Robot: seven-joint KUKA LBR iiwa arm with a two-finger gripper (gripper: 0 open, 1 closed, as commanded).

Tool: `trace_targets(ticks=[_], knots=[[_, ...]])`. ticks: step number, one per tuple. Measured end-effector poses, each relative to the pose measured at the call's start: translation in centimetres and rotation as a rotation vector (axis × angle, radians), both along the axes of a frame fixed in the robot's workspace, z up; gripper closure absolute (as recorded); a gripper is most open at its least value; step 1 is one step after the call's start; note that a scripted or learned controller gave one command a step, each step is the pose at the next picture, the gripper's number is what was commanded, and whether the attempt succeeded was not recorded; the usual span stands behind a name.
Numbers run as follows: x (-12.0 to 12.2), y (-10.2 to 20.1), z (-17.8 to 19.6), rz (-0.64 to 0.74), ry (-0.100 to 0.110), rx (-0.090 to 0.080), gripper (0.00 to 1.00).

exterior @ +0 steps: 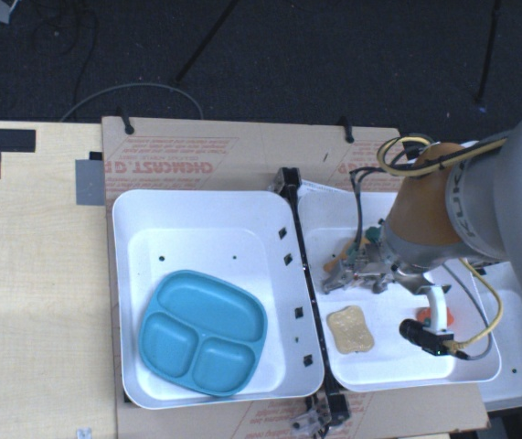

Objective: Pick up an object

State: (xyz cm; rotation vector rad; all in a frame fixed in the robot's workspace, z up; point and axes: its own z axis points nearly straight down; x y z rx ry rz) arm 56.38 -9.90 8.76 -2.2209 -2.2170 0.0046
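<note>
Lying flat, the tan slab [350, 329] runs lengthwise up-down below the gripper [354, 273].

text: red printing, upside down, not legible | on: cardboard sheet [206, 149] under bins

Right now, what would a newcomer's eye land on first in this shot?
The blue divided plate lying flat in the left bin stands out most. Next, the grey arm with its orange band reaching in from the right, its gripper low in the right bin. Just below it lies a tan slice of toy bread.
</note>
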Motion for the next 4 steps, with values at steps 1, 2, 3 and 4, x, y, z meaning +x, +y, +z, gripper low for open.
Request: trace_targets(ticks=[1,2,3,4], knots=[[0.0,-0.1,1.0,-0.004,0.001,0.001,1.00],[0.0,-0.2,7.2,0.002,-0.003,0.000,1.00],[0.3,-0.1,11.3,0.002,-0.004,0.000,1.00],[-0.4,0.5,16.7,0.003,-0.005,0.000,1.00]])
